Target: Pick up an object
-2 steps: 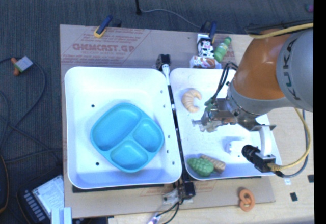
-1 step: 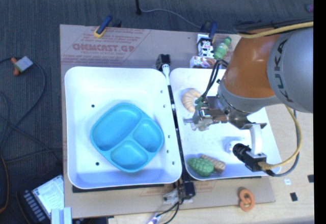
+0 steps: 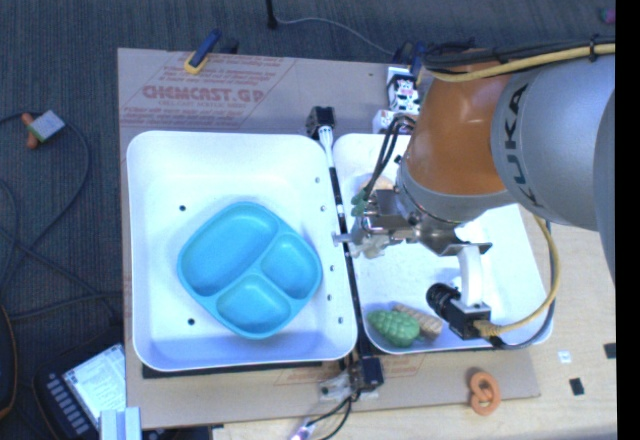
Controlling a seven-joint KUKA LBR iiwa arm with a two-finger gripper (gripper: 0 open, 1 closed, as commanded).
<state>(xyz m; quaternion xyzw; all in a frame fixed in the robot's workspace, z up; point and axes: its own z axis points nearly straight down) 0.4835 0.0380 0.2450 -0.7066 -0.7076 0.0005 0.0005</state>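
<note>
Approach step: gripper (image 3: 372, 238) low at right bin's (image 3: 520, 228) left edge, grip state and contents unreadable; green object (image 3: 394, 326) and tan piece (image 3: 422, 319) lie at that bin's near-left corner, so next move likely shifts toward them.

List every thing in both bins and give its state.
Blue plate: upright, lying flat in the left bin, nothing on it.
Green toy: lying at the right bin's near edge, touching a tan thing.
Gripper: over the right bin, holding nothing visible.
</note>
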